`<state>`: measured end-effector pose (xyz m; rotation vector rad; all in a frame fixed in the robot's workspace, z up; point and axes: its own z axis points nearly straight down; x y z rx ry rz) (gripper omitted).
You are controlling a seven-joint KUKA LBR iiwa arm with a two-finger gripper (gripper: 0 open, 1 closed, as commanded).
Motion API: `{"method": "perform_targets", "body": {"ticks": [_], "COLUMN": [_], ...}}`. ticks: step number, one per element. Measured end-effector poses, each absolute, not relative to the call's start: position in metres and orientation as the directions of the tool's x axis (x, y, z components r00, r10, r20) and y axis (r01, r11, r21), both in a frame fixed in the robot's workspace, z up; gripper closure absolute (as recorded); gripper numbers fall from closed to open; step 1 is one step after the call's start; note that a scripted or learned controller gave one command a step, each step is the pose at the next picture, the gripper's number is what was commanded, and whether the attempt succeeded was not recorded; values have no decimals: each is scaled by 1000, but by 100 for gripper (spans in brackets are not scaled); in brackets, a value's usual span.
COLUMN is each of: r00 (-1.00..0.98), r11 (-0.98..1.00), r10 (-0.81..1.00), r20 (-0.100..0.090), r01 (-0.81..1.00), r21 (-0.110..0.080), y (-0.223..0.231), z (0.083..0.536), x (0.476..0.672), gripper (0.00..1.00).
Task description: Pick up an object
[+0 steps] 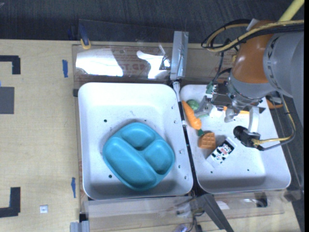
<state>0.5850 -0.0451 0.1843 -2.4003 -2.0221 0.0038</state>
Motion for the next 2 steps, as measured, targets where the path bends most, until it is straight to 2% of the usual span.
{"method": "perform_targets", "body": {"ticks": [1, 2], "r00": [126, 87], "r11": [-126, -87], "r10": [992, 996], "r20": [0, 1], "r01": [992, 996], "r21": [-2, -3], "y": [-77, -52], "z": [184, 184], "x": [511, 479], "gripper": [0, 0]}}
